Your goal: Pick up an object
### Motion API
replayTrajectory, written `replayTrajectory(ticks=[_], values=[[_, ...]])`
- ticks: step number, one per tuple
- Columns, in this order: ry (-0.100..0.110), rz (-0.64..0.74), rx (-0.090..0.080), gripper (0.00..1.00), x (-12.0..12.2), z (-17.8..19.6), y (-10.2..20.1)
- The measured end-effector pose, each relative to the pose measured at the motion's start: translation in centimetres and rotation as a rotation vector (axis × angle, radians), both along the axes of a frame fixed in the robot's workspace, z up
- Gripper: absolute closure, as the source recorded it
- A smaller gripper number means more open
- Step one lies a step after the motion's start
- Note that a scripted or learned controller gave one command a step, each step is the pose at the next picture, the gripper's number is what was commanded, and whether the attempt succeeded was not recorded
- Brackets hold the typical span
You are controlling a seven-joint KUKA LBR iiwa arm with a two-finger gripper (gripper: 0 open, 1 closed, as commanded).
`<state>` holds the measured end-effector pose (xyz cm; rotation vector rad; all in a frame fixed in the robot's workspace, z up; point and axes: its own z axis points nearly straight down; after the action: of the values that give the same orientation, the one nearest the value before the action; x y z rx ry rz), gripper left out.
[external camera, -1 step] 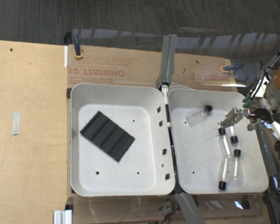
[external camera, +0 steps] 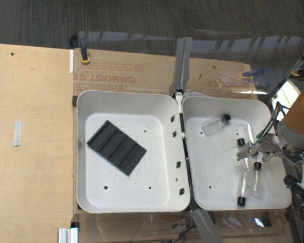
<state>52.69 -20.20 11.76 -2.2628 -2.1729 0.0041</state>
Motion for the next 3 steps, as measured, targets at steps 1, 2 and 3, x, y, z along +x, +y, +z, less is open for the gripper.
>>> replayTrajectory(ticks=[1,2,3], values=[[0.0,0.013,0.008,0.0,2.2,-2.9,-0.8],[0.003,0.007,0.004,1.0,2.0,-2.2,-1.2],[0.0,-0.015,-0.002,1.0,3.5,8.7,2.2]])
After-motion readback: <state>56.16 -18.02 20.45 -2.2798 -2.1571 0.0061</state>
